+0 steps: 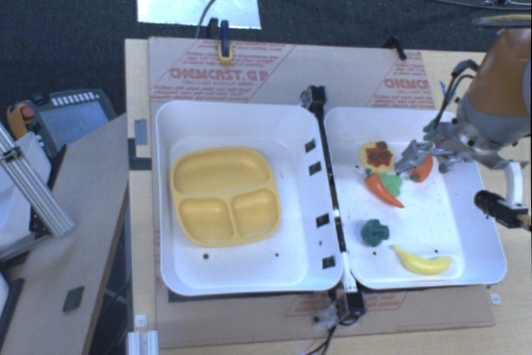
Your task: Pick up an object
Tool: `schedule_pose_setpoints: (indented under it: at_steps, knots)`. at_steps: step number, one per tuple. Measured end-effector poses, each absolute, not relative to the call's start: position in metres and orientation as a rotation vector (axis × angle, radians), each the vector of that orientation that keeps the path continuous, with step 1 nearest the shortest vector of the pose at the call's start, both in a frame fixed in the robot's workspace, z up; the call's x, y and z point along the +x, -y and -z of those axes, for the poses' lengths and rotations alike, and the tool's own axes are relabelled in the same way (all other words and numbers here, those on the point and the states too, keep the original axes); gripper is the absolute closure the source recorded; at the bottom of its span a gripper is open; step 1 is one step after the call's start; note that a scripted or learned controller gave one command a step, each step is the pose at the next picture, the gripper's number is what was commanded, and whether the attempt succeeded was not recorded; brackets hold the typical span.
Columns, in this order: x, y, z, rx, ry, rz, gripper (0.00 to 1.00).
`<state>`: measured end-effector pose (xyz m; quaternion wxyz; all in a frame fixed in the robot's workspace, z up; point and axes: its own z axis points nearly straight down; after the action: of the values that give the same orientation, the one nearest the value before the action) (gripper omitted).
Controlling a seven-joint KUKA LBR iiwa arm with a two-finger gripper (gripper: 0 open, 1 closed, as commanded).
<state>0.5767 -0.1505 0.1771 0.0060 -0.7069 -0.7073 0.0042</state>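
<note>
On the left, a grey box with a screen sits on a side table. Next comes the main table with a brown board on it. Two white bins lie on the board, side by side.

The left bin holds a yellow tray with three parts. The tray lies flat in the middle of that bin.

The right bin holds the toy food. A yellow piece with a red top lies at about 11 o'clock in that bin. Just below it is an orange carrot with a green end, tilted. A small green broccoli sits at about 7 o'clock. A yellow banana lies at about 5 o'clock, near the front wall.

At about 1 o'clock in the right bin is a small red-orange piece. The end effector is low over it, right at that piece. I cannot tell if it is wide or narrow, or if it has a grip on anything.

The grey arm with the orange band comes in from 3 o'clock
</note>
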Motion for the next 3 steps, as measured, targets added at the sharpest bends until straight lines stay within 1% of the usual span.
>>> schedule_pose_setpoints:
  at_steps: [1, 2, 3]
  knots:
    - [0.579, 0.15, -0.184, -2.216, 2.224, -0.003, 0.0]
    - [0.582, 0.156, -0.12, -2.215, 2.218, -0.007, 0.0]
    - [0.582, 0.156, -0.081, -2.219, 2.221, -0.002, 0.0]
